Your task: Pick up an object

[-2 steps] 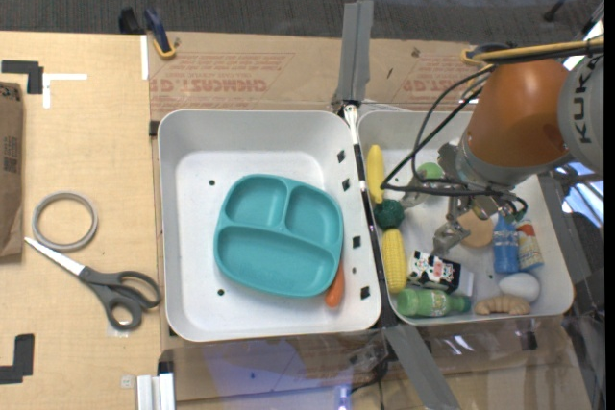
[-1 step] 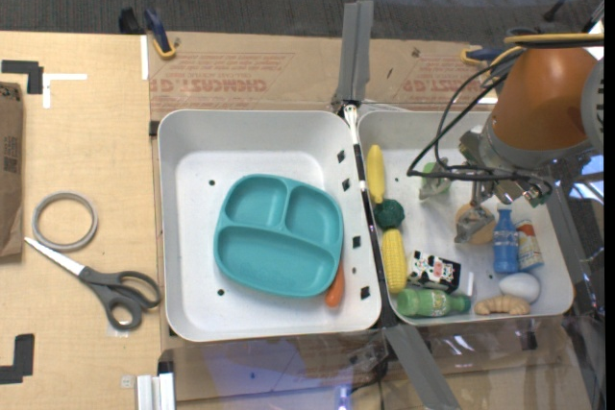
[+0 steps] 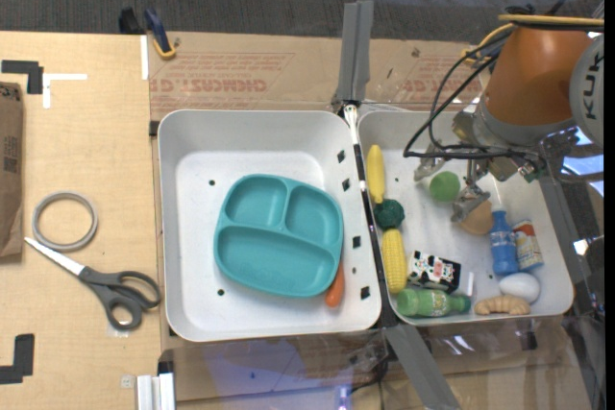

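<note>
The tool hangs low in the right bin, at the frame's right, between a green ball and a tan lump; whether it is spread or pinching cannot be told. Nothing looks lifted, so the pick seems not yet done. Below lie a blue bottle, white egg and corn cob. The left bin holds a teal tray.

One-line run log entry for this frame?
phase: reach | pincer: over right bin, beside green ball | grasp: none seen | left bin: teal tray, carrot
</note>
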### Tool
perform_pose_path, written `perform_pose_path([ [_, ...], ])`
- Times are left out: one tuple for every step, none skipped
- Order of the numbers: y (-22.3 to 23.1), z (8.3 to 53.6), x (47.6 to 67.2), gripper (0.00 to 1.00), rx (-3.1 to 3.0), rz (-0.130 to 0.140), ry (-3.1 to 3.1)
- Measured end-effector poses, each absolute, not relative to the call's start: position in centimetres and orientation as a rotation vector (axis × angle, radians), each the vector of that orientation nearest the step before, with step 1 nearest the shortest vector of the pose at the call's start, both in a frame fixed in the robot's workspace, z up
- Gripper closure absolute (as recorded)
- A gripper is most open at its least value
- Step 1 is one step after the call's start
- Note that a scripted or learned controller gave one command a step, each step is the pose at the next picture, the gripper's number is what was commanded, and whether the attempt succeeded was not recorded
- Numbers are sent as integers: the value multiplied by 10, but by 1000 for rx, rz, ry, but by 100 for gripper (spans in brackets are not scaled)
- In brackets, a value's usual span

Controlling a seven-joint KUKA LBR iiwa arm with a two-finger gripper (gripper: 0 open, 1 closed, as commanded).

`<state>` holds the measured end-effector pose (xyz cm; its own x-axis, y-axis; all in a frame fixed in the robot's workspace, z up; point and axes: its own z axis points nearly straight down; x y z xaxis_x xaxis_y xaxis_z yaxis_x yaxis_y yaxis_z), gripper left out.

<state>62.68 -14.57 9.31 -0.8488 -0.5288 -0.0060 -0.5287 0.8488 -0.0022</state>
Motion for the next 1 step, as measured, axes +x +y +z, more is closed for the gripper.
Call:
perform_pose_path([
  [-181,93,588,0,-953,0,2989],
])
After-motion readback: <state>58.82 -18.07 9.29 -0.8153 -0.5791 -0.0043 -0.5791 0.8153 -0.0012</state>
